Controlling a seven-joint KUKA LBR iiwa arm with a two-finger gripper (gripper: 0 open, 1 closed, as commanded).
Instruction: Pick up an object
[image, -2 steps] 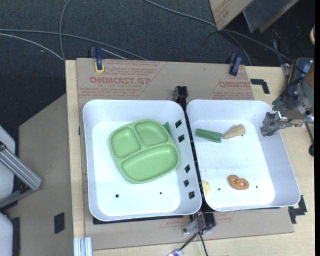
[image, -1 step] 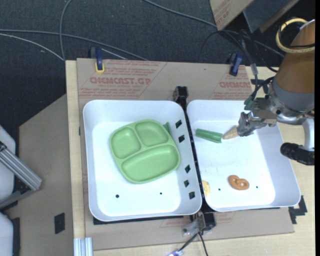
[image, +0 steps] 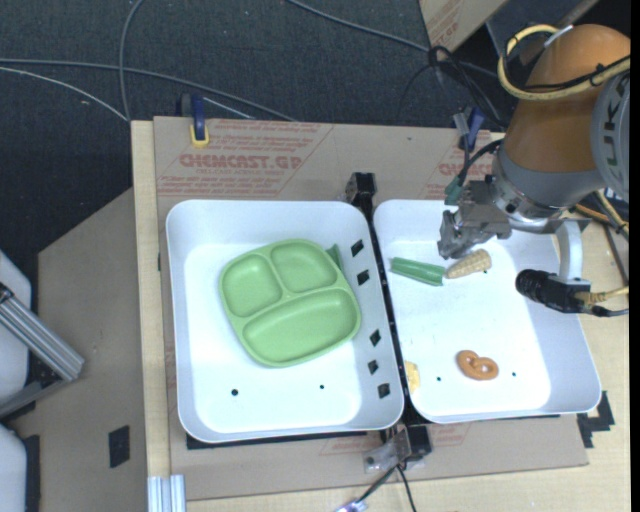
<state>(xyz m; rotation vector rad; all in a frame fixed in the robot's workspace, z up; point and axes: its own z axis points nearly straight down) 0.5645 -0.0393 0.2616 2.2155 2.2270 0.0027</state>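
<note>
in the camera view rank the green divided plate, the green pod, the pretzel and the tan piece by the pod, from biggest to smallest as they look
1. green divided plate, by far the largest
2. green pod
3. tan piece and pretzel: these look about alike, and the end effector covers part of the tan piece, so I won't rank them.

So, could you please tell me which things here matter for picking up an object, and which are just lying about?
Matter for the job:
- gripper, low in the right bin
- green piece beside it
- tan piece beside it
- pretzel, further off

Just lying about:
- green divided plate in the left bin
- blue clamp
- cables
</note>
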